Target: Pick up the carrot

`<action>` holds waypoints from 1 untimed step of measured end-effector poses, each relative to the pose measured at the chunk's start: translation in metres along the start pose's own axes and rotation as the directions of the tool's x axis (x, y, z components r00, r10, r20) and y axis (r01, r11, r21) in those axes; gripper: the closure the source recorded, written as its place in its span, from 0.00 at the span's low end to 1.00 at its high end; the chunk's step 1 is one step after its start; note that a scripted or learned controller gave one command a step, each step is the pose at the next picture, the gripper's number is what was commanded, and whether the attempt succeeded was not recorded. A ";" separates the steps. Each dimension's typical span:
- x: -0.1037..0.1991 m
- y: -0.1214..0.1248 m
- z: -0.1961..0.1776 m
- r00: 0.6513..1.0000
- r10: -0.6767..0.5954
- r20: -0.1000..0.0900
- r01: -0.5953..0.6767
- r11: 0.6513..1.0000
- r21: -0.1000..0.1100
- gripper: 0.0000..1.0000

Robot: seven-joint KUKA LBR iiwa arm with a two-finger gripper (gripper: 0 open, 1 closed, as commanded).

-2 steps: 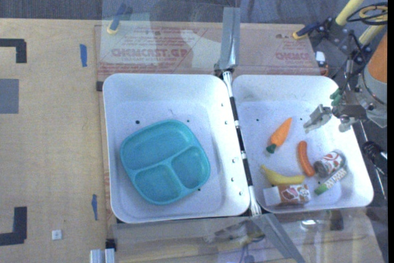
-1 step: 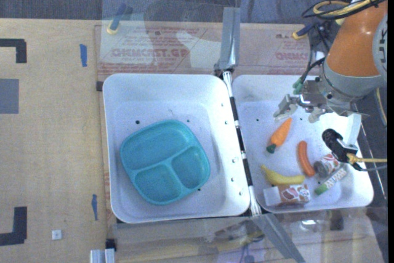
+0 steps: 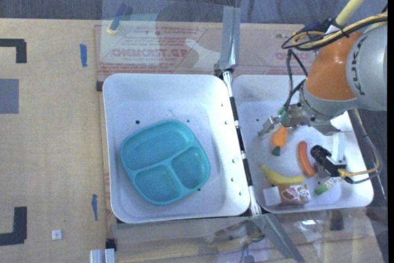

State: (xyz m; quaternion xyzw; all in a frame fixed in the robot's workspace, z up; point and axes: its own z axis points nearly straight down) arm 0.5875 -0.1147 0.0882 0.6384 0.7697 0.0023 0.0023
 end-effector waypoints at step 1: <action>0.052 0.012 -0.097 0.997 -0.075 0.000 0.075 0.997 0.004 0.00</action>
